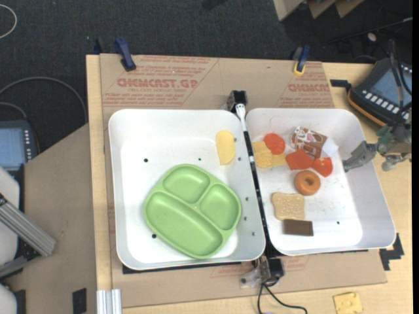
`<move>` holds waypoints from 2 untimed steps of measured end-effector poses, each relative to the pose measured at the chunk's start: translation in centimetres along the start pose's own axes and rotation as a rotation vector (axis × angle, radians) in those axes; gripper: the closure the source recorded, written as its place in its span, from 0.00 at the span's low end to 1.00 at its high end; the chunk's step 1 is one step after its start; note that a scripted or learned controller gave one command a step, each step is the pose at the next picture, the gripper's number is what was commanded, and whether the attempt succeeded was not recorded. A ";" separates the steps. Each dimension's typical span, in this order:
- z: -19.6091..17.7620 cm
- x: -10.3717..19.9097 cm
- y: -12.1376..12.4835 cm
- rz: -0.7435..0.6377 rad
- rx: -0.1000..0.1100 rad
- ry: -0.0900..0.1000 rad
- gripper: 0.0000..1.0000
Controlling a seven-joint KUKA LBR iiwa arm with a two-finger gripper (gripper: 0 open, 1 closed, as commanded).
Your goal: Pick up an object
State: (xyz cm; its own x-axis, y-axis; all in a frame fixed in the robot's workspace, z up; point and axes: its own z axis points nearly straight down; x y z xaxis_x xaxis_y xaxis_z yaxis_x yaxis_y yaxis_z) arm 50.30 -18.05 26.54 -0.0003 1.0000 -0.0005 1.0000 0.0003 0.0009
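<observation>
A green divided plate [192, 209] lies in the left bin [124, 175]. Toy food, including a doughnut [307, 182], crowds the right bin [366, 221]. The gripper [366, 154] seems to hover at its edge.

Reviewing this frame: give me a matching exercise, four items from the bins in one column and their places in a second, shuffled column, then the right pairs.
Items:
1. green divided plate
2. donut
3. brown chocolate bar
4. pale yellow piece

Places:
A. right bin, nearest the front edge, just below the toast slice
B. left bin, upper right corner, by the divider
C. fills the lower middle of the left bin
D. middle of the right bin, under the red pieces

Pairs: 1-C, 2-D, 3-A, 4-B
</observation>
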 end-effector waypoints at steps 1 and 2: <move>15.9 4.4 2.6 -0.004 0.014 0.006 0.00; 18.3 8.3 6.2 -0.005 -0.001 0.000 0.00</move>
State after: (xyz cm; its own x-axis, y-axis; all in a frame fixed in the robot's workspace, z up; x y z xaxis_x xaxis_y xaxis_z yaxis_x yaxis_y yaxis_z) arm 56.54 -9.72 8.28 -0.0051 1.0000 -0.0002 1.0000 0.0051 0.0023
